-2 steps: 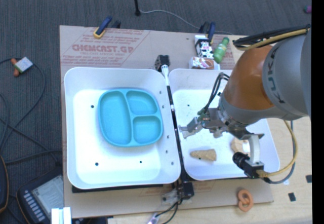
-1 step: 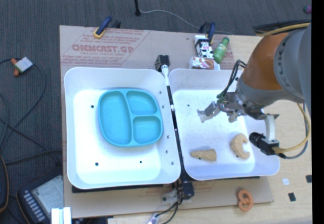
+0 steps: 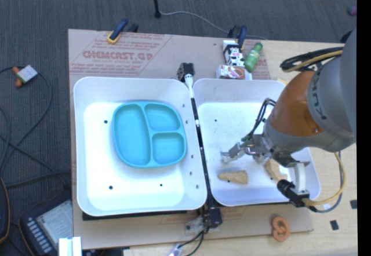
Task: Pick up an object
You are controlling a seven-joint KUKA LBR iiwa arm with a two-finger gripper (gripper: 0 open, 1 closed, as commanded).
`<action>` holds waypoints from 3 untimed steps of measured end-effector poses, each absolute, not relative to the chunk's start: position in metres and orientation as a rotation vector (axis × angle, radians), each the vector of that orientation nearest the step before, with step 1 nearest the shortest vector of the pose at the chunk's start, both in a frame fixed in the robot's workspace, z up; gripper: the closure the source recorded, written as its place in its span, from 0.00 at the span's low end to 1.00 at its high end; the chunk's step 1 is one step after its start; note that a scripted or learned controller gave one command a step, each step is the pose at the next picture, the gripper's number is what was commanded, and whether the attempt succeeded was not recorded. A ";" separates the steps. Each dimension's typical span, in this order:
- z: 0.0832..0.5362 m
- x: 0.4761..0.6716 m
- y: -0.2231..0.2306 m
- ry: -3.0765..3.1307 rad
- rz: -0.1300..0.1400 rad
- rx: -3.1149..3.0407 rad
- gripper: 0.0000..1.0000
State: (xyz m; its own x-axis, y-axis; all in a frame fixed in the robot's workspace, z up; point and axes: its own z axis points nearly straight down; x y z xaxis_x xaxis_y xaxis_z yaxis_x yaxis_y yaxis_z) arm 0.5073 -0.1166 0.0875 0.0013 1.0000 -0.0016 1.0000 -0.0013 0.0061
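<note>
Two tan, bread-like food pieces lie in the right bin [image 3: 232,116]: one [image 3: 233,177] near its front middle, another [image 3: 273,169] further right, partly under the arm. My gripper [image 3: 233,153] hangs low in this bin, pointing left, its tip just above and behind the front-middle piece. I see nothing held between its fingers. The grey wrist with its orange band [image 3: 295,113] covers the bin's right side.
The left bin [image 3: 93,191] holds a blue three-compartment plate [image 3: 148,134]. Clamps and a green bottle [image 3: 253,57] sit at the bench's back edge. An orange ring [image 3: 280,227] lies on the bench in front of the right bin. Cables trail on the floor at left.
</note>
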 end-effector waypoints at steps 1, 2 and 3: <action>0.098 0.508 -0.118 2.212 0.005 2.219 1.00; 0.184 0.513 -0.025 2.223 0.000 2.221 1.00; 0.184 0.496 0.008 2.223 -0.002 2.221 1.00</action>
State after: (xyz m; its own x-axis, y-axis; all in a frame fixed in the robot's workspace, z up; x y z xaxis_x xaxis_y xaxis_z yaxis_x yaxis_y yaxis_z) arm 0.4963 0.0080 0.1840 -0.0009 1.0000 -0.0001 1.0000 0.0009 -0.0018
